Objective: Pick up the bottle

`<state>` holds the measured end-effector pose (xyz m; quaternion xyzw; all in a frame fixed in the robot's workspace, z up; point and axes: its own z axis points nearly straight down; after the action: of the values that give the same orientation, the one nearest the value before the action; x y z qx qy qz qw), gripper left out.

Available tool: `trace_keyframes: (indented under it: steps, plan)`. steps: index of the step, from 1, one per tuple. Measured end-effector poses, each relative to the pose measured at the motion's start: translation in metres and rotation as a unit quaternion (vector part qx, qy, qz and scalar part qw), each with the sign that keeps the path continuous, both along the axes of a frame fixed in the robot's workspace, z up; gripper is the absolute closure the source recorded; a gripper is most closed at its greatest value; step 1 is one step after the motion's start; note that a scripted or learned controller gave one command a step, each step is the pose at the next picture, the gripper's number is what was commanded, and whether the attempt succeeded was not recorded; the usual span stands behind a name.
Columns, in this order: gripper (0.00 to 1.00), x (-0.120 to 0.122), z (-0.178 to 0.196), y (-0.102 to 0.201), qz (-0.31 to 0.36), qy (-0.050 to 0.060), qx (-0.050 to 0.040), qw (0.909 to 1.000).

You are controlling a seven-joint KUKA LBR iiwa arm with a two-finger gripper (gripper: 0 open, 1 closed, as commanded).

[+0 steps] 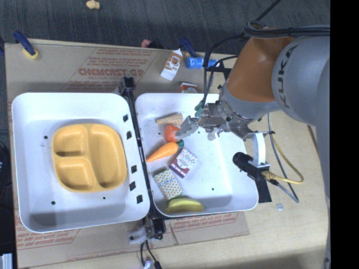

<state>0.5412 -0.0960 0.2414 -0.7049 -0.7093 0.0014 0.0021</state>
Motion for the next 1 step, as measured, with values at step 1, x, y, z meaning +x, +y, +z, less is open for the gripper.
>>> trace_keyframes:
  steps: [1]
  plan:
    - [1.00, 0.0002, 0.0101, 0.0003, 0.003, 0.001, 0.0001, 1.0000]
